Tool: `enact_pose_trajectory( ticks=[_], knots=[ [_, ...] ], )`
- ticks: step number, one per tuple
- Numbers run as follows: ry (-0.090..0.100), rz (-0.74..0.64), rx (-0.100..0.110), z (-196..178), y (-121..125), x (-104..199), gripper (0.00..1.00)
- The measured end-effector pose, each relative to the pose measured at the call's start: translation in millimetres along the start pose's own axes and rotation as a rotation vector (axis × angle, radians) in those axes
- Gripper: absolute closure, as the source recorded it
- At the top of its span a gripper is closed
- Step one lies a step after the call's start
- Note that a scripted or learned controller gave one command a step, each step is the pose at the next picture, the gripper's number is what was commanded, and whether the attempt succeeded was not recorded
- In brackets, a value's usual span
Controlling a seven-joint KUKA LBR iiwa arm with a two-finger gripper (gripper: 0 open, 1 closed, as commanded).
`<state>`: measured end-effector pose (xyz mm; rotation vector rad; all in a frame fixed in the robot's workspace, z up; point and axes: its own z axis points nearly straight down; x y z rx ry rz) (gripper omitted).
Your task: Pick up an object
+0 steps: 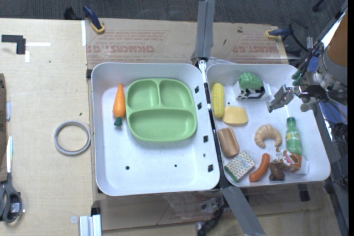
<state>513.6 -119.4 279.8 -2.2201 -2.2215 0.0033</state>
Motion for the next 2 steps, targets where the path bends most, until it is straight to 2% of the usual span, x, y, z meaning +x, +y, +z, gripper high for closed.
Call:
enact_pose_trajectory(
  ticks=[1,2],
  knots=[
    [-0.001,0.001,0.002,-8.2,0.7,-0.8,1.00],
    [0.001,-0.078,0.000,122.0,-7.0,-65.8,1.00]
  ],
)
